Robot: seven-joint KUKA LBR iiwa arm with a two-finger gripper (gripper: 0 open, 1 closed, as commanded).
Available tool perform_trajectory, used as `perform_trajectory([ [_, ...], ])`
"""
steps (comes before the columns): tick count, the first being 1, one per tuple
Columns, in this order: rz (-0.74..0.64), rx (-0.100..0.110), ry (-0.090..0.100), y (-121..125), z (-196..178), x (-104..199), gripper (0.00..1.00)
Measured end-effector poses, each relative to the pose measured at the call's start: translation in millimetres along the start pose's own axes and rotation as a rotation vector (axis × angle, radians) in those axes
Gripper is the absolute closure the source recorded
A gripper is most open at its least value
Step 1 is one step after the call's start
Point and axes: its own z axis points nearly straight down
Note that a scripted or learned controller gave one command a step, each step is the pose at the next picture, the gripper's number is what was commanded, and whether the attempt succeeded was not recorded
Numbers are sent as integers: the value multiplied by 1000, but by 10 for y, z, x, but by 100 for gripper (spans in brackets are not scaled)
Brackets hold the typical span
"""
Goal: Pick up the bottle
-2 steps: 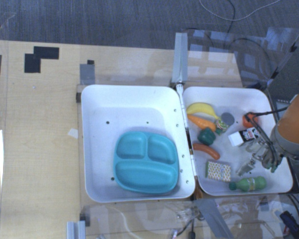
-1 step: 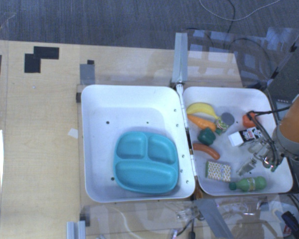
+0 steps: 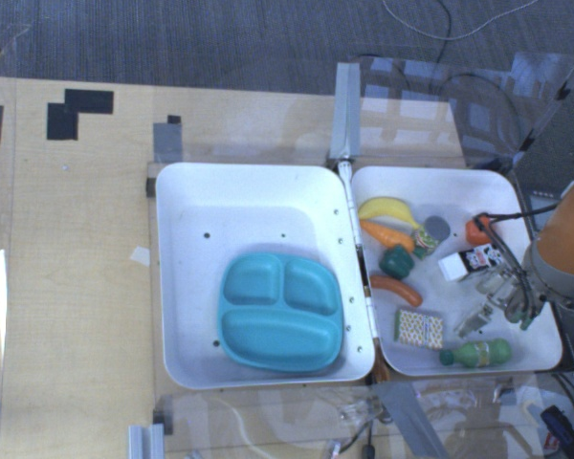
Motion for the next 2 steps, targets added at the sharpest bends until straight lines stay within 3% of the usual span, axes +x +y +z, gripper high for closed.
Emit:
perform_trajectory([
  [1, 0, 0, 0, -1, 0, 0, 0],
  [2, 122, 4, 4, 215, -110, -215, 0],
])
